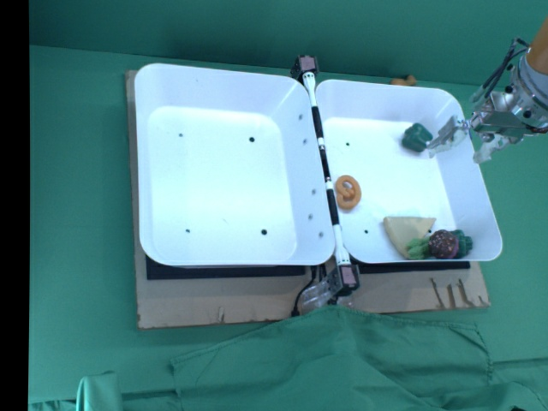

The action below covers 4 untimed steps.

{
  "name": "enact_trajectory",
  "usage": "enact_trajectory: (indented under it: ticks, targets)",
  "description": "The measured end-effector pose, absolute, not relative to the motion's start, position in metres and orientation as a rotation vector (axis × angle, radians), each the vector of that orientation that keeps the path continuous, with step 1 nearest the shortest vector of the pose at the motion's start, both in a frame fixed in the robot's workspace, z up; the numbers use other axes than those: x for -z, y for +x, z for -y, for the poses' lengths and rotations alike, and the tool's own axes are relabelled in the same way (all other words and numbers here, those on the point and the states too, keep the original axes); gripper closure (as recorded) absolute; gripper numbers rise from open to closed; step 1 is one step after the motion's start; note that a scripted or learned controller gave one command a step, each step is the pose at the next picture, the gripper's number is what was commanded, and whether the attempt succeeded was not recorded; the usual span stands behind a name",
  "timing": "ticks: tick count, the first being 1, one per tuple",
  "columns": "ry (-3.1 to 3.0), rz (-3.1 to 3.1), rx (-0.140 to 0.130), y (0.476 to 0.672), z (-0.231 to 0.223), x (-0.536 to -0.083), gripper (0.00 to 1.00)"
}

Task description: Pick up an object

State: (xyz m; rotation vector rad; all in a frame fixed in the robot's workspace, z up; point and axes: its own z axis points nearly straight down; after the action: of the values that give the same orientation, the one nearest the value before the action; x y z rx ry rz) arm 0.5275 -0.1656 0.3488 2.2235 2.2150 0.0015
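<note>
**Pick not yet made: end effector at the right bin's far corner, nothing held**

Progress on the pick looks slight, judged from how things lie. Every candidate object sits on the floor of the right bin (479, 197), which serves as the landmark for what follows. A small dark green piece (417, 136) lies in that bin's far right corner, close to the wall. An orange ring (347, 192) rests near the bin's left wall, about midway along it, just beside the black-and-white divider rod (321, 157) that runs between the right bin and the left bin (154, 101). In the near right corner, a tan wedge (408, 229) touches a cluster of green leaves with a dark red berry-like lump (444, 244).

The end effector (467, 135) hangs at the bin's far right rim, its fingers spread apart; one finger (444, 133) reaches over the wall just beside the dark green piece, the other stays outside the rim. Nothing sits between them, so no grasp has been made. Whether the finger actually touches the green piece cannot be told.

Left to do, by this reading: bring both fingers around an object, most plausibly the green piece given its nearness, close on it, and lift it clear of the bin. The wall hard by that piece may hinder the fingers.
</note>
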Motion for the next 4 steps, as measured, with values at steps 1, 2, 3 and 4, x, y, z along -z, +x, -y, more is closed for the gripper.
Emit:
enact_trajectory:
  ticks: [1,2,3,4]
  targets:
    - [2.227,-2.220,0.003,0.526,0.144,-0.261,0.00]
    - [2.222,-2.210,-0.005,0.480,0.155,-0.315,0.00]
    - [2.221,-2.213,-0.003,0.481,0.154,-0.312,0.00]
    - [2.226,-2.221,0.002,0.466,0.122,-0.266,0.00]
